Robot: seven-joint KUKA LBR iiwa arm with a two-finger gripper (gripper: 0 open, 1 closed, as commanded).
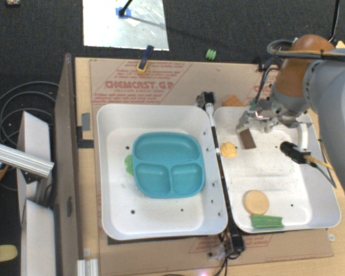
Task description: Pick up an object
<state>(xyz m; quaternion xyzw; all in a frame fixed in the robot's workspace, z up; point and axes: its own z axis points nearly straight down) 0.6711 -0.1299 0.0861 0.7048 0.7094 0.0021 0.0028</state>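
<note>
**Fig. 1.** Slanted overhead view of the bench. The arm [328, 85] enters at right and is cut off by the frame edge. Its orange band [296, 68] and wrist cover the far right corner of the right bin [310, 200]. The gripper [254, 119] hangs over the far left part of that bin. From this angle the wrist hardware masks it, so how far the claw is open cannot be told. Nor can it be told whether it has hold of anything.

A brown block [248, 138] lies tilted just below the gripper, its upper end at or under the tip; contact cannot be judged. A yellow lump [228, 150] sits just beside the block, near the wall shared by the bins. A tan disc [256, 202] and a green bar [267, 221] lie close together near the front wall, well apart from the gripper.

In the left bin [112, 211] a teal divided plate [168, 164] hides most of a green item [128, 164]. Only its edge shows at the plate's left side, and its form is unclear.

The cardboard sheet [178, 79] beneath the bins carries red print reading "CHEMCAST. GP". The smaller lines around it are too fine to read, and the bins cover the rest. A yellow and blue clamp [144, 63] grips the sheet's far edge.
</note>
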